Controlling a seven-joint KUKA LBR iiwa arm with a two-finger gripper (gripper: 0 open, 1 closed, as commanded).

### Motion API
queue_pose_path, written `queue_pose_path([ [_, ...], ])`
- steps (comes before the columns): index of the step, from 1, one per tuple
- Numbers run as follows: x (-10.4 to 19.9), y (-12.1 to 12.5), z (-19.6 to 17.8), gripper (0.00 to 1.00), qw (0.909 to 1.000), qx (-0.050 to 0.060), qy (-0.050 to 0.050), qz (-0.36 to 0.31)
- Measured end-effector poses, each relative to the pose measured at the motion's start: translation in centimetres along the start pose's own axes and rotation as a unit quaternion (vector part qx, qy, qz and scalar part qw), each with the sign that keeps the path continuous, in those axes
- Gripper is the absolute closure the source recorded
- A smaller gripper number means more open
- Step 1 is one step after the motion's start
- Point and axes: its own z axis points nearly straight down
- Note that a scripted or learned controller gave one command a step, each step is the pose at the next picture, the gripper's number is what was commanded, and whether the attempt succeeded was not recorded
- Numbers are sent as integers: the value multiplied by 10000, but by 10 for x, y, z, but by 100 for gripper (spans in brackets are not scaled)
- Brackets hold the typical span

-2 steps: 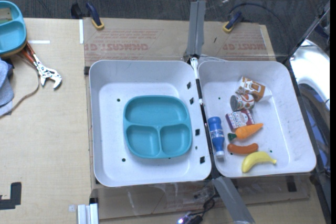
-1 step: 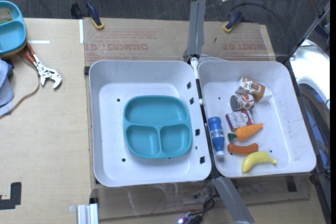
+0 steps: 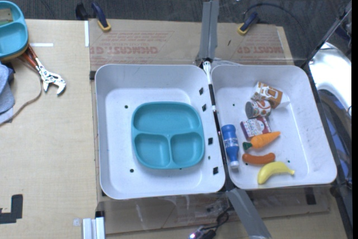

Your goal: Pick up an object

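Note:
The right bin (image 3: 313,120) holds several small items in a cluster. A blue bottle (image 3: 229,145) with a white cap lies along its left wall. To the bottle's right lie an orange carrot (image 3: 264,140), a reddish sausage (image 3: 258,158) and a yellow banana (image 3: 274,172) near the front. Behind them sit a small red and white carton (image 3: 254,127), a can (image 3: 258,109) and a white and orange box (image 3: 269,95). A grey stretch of the arm (image 3: 331,73) curves along the right edge, outside the bin.
The left bin (image 3: 112,120) holds a teal divided plate (image 3: 168,135). A grey post (image 3: 210,31) stands behind the seam between the bins. On the bench at far left lie a wrench (image 3: 50,80), another teal plate (image 3: 11,33) and a grey cloth (image 3: 5,95).

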Motion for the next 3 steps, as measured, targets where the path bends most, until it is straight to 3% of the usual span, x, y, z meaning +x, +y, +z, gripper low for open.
queue_pose_path([
  [1, 1, -2, -6, 100, 10000, 20, -41, 19],
  [2, 1, 13, 24, 100, 9306, -159, 192, -3651],
  [3, 2, 11, 19, 100, 9308, -118, 152, -3649],
])
